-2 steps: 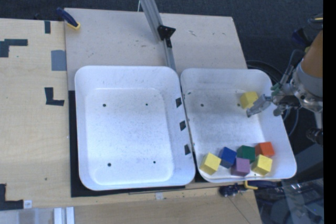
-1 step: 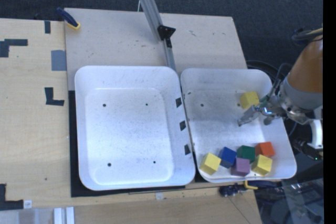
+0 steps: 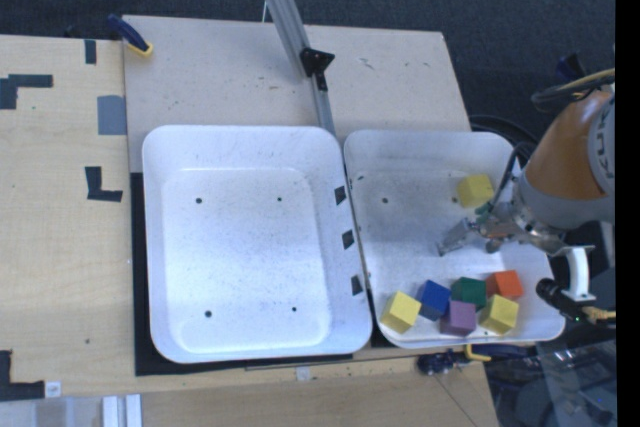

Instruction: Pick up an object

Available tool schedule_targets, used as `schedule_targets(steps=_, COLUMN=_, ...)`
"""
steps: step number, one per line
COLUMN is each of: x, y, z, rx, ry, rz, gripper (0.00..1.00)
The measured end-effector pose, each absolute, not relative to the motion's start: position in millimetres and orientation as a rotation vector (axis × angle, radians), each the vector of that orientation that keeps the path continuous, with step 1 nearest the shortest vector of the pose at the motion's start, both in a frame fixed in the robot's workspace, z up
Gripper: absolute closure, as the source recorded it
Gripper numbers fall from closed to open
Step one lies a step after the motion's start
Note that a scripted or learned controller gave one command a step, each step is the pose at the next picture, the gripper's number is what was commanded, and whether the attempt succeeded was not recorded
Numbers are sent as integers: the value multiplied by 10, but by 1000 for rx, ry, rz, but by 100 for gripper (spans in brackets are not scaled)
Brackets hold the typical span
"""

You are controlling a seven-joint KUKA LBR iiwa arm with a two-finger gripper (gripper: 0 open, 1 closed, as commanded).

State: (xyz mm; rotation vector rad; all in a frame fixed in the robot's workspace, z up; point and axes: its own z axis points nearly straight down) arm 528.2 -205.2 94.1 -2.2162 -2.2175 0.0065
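Note:
My gripper (image 3: 468,239) hangs low in the right bin (image 3: 400,165), just below a yellow block (image 3: 475,190) and apart from it. It is open with nothing between its fingers. Along the bin's front wall lies a cluster of blocks: yellow (image 3: 402,311), blue (image 3: 434,299), green (image 3: 468,291), purple (image 3: 461,316), orange (image 3: 507,284) and another yellow (image 3: 501,313). The cluster sits a short way in front of the gripper.
The left bin (image 3: 160,215) adjoins the right one along a shared rim. A grey metal pole (image 3: 285,5) slants down from the top to the bins' back edge. The arm's orange band (image 3: 570,155) overhangs the right bin's right wall.

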Motion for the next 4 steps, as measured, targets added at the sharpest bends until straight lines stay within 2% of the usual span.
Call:
schedule_targets(steps=1, x=5298, y=-2050, z=1073, rx=-2218, ry=-2221, rz=2, gripper=100)
schedule_targets(steps=3, x=5453, y=-1962, z=1987, rx=-2221, ry=-2227, rz=-3, gripper=100)
schedule_targets(steps=4, x=5468, y=-1960, z=2518, rx=-2223, ry=-2227, rz=-4, gripper=100)
